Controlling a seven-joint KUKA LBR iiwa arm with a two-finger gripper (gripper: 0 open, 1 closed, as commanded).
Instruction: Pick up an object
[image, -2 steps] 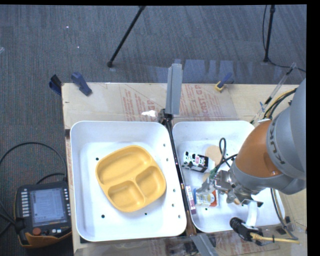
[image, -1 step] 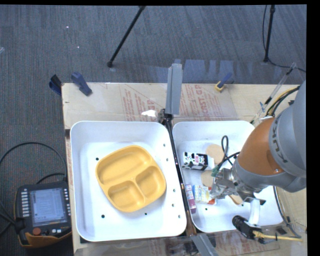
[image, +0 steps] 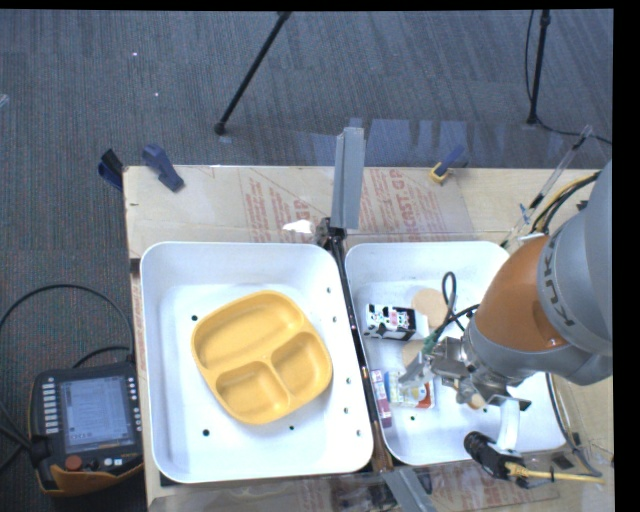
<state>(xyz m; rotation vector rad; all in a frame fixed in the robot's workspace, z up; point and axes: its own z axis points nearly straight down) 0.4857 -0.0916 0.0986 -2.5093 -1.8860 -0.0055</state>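
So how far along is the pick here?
Done: the arm has reached into the right bin, and the gripper is low over the small items.
In hand: the approach; nothing visibly held.
Left: grasping and lifting. The yellow tray lies in the left bin.

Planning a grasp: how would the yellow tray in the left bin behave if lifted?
The tray looks like moulded plastic, so probably stiff and light. Its smooth, wide, shallow shape may slip; the rim seems the likeliest grip. Lying flat in the bin, it should not roll.

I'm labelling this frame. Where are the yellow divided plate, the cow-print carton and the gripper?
yellow divided plate (image: 262, 356), camera view, middle ridge.
cow-print carton (image: 390, 321), camera view, top face.
gripper (image: 418, 376), camera view, fingertip area.
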